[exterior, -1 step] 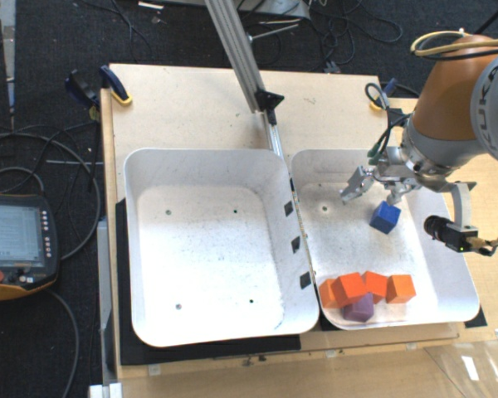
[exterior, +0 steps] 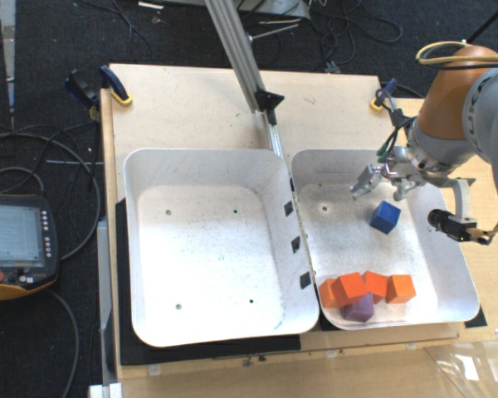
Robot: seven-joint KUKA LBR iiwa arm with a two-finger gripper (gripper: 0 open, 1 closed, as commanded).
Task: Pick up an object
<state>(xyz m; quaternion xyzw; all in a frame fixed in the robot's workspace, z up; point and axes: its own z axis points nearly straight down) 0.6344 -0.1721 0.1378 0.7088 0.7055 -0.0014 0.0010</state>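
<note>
A blue cube [exterior: 385, 217] lies in the right bin [exterior: 332, 172], near its middle. My gripper [exterior: 383, 187] hangs just above and behind the cube, open, its two grey fingers spread to either side with nothing between them. At the bin's near edge sit three orange blocks [exterior: 349, 289] in a row, with a purple block [exterior: 358, 308] in front of them.
The left bin [exterior: 149, 172] lies beside the right one on the wooden bench. A slanted metal rail [exterior: 236, 44] runs down to the divide between the bins. Clamps sit at the bench's far corners. A teach pendant [exterior: 15, 243] lies on the floor to the left.
</note>
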